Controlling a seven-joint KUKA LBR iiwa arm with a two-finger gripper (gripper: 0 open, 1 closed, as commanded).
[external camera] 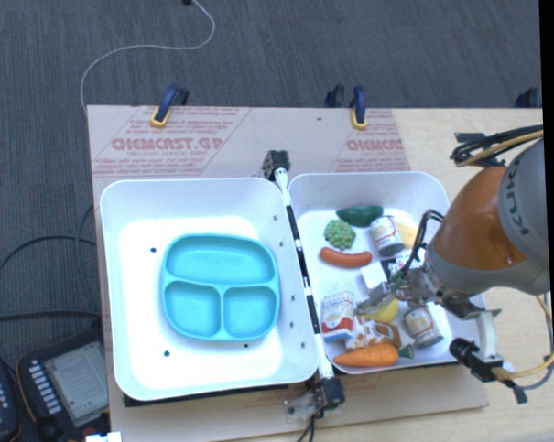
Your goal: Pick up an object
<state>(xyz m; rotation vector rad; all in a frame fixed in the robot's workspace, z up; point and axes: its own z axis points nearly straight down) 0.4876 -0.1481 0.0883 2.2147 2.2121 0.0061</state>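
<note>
From the overhead camera you see two shallow white bins side by side on the bench. The left white bin (130,222) holds a light blue three-compartment plastic tray (221,287). The right white bin (422,186) holds the toy food: a dark green pepper (360,215) at the top, a green broccoli floret (339,232), a red sausage (345,256), a small labelled can (384,236), a printed carton (337,314) and an orange carrot (366,355) near the front wall. The grey arm's gripper (396,291) sits low over a yellow piece (385,309) beside a second small can (420,326). You cannot tell how the jaws stand or whether they grip anything.
</note>
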